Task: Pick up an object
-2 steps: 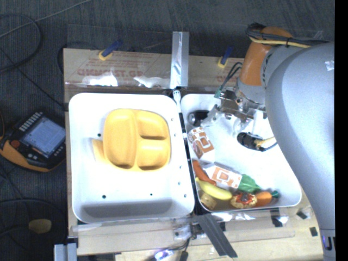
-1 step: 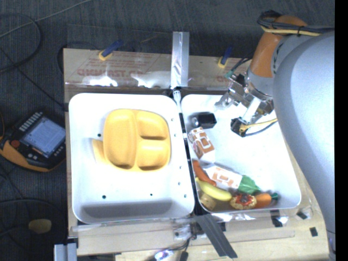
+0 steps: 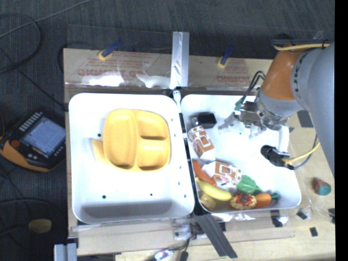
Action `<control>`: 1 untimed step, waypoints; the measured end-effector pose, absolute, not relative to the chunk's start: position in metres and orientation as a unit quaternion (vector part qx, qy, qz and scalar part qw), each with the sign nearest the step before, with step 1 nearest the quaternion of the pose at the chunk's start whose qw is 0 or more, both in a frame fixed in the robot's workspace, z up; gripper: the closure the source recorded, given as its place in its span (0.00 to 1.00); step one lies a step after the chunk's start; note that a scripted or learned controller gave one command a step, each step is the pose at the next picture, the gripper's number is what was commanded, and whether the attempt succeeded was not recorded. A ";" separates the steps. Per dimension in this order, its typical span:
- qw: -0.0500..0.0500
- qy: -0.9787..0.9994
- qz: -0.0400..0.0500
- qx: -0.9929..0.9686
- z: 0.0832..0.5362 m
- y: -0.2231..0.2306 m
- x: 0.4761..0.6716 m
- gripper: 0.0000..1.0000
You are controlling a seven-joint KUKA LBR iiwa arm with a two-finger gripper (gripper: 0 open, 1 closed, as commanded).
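My gripper (image 3: 239, 127) hangs over the upper middle of the right bin (image 3: 291, 181), its two fingers spread apart above bare white floor with nothing between them. A small black object (image 3: 205, 118) lies to its left. Below that sits a white and orange carton (image 3: 200, 141), and a second one (image 3: 225, 173) lies lower down. Along the bin's front are a banana (image 3: 213, 192), an orange carrot-like piece (image 3: 199, 172), a green item (image 3: 248, 184), a red and yellow fruit (image 3: 243, 201) and an orange item (image 3: 264, 198).
The left bin (image 3: 81, 194) holds a yellow divided tray (image 3: 136, 139). A metal divider (image 3: 180, 58) runs between the bins at the back. The arm's orange band (image 3: 280, 78) and a black fitting (image 3: 273, 154) overhang the right bin's right side. A handheld device (image 3: 41, 140) lies off the bench to the left.
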State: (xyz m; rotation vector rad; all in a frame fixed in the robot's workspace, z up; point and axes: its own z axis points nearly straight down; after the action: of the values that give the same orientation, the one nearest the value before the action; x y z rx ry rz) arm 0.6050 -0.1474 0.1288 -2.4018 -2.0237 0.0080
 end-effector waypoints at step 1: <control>-0.005 -0.636 -0.003 -0.771 0.089 -0.122 0.557 0.00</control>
State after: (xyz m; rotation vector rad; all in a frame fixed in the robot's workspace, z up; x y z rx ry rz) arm 0.5573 -0.1224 0.0890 -2.4313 -2.0058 -0.0087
